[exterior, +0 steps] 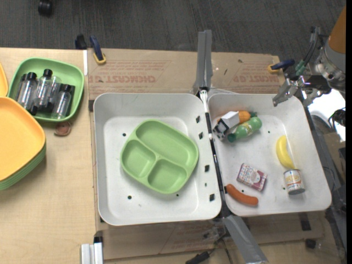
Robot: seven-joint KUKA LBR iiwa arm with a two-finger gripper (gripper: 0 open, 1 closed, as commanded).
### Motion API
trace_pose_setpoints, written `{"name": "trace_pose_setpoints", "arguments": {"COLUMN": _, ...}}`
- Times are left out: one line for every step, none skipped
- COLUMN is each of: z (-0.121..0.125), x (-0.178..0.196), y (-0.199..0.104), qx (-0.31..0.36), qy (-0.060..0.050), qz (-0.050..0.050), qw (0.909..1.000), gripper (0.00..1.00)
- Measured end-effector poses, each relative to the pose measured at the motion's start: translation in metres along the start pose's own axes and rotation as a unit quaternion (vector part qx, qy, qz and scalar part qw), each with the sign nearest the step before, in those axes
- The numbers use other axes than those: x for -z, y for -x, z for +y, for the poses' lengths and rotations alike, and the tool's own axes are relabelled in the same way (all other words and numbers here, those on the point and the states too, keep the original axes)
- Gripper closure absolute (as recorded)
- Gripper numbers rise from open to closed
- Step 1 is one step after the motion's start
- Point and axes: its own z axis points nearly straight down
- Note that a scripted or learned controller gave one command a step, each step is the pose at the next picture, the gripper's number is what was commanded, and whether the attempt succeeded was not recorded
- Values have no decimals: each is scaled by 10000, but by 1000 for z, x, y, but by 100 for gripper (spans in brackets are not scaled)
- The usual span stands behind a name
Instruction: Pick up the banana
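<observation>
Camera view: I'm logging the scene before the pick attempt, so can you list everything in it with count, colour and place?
Bins: 2, white, side by side on the bench.
Divided plate: 1, green, in the left bin.
Banana: 1, yellow, right side of the right bin.
Can: 1, silver with a yellow label, just below the banana.
Sausage: 1, orange-red, near edge of the right bin.
Packet: 1, pink and white, above the sausage.
Bottle: 1, green, upper right bin, among small toys.
Tray of bottles: 1, green, far left.
Stacked plates: orange, left edge.
Gripper: 1, grey, over the right bin's far corner.
</observation>
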Motion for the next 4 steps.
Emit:
{"name": "trace_pose_setpoints", "arguments": {"z": -12, "x": -178, "y": 0, "qx": -130, "qy": 1, "qz": 1, "qw": 9999, "gripper": 0}}
{"name": "trace_pose_setpoints", "arguments": {"z": -43, "x": -178, "y": 34, "qx": -2291, "qy": -10, "qz": 19, "qw": 9734, "gripper": 0}}
{"name": "trace_pose_setpoints", "arguments": {"z": 3, "x": -142, "y": -24, "qx": -4256, "qy": -3, "qz": -4, "qw": 9049, "gripper": 0}}
{"name": "trace_pose_setpoints", "arguments": {"z": -28, "x": -78, "y": -113, "qx": -3998, "qy": -11, "qz": -4, "qw": 9166, "gripper": 0}}
